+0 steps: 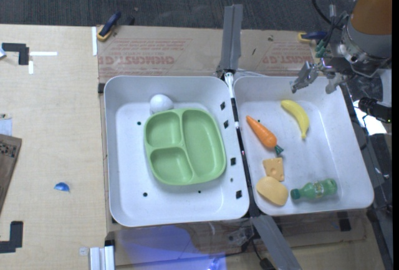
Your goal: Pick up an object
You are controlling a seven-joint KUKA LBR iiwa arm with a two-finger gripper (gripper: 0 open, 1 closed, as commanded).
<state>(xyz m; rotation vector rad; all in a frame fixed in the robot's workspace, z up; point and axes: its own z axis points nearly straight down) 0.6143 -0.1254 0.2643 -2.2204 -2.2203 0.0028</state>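
Wooden bench, two white bins; right bin (349, 138) holds banana (297, 115), carrot (262, 131), cheese wedge (273, 168), yellow lump (272, 191), green bottle (315, 189). Gripper (318, 75) hovers over that bin's far edge, fingers spread, holding nothing. Nearest pick is the banana: yellow, curved, lying flat, probably light stiff plastic, slippery; pinch across its middle. Left bin (124, 138) has green tray (184, 146), white ball (161, 101).

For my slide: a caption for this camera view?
Tool above right bin holding banana, carrot, bottle.
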